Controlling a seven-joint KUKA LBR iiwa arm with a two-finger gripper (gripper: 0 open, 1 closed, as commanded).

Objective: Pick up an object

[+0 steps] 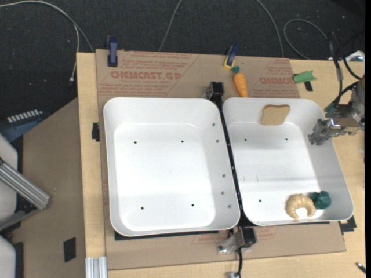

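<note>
**Hovering at the right bin's edge, three objects below**

Sitting side by side on the cardboard-covered bench [151,74] are two shallow white plastic bins: the left bin [168,167] and the right bin [278,167].

Three loose objects lie inside the right bin. One flat tan bread-slice shape [274,114] rests near the 12 o'clock wall. One pale beige croissant-shaped toy [301,206] lies toward the 5 o'clock corner, and one small dark green rounded object [320,200] sits touching or just beside it on its 3 o'clock side. One orange carrot-shaped toy [240,84] with a green tip lies outside the bins on the cardboard, just beyond the right bin's 11 o'clock corner.

The metal gripper [320,133] shows at the right bin's 2 o'clock rim, reaching in from the right. Whether it is released or clenched cannot be told at this size and angle, and nothing is seen within it.

From the gripper, the bread-slice shape lies at about 10 o'clock, near but apart. The croissant toy and green object lie at about 6 o'clock, well apart from it, along the same side of the bin. The carrot toy lies at about 10 o'clock, farther off.
</note>
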